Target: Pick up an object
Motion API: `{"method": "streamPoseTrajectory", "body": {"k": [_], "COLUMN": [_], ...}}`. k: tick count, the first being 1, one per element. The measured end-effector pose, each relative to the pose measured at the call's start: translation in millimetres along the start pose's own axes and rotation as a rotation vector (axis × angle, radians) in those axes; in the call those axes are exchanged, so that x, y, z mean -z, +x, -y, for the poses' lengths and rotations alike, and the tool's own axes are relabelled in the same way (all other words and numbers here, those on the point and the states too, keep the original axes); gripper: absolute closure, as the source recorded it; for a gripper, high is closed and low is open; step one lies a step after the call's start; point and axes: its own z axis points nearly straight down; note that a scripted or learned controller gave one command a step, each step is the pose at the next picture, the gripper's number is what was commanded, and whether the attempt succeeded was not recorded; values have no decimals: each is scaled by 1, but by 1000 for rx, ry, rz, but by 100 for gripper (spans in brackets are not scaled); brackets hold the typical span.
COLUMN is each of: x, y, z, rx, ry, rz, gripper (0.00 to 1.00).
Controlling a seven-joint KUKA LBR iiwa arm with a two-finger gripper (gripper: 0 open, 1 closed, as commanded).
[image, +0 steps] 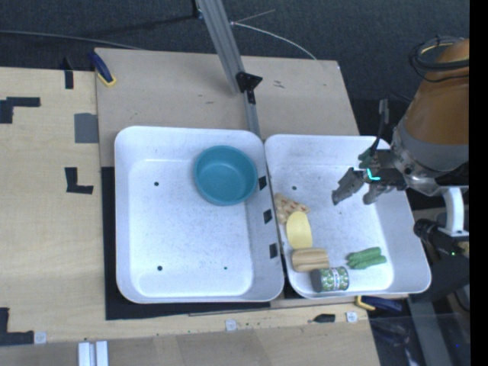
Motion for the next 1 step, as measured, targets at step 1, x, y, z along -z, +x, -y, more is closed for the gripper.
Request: {"method": "streamPoseTrajectory", "body": {"k": [1], "x": [1], "y": [0], "z": [0], "rx": [0], "ry": [-1], "rz": [0], "gripper": [0]}}
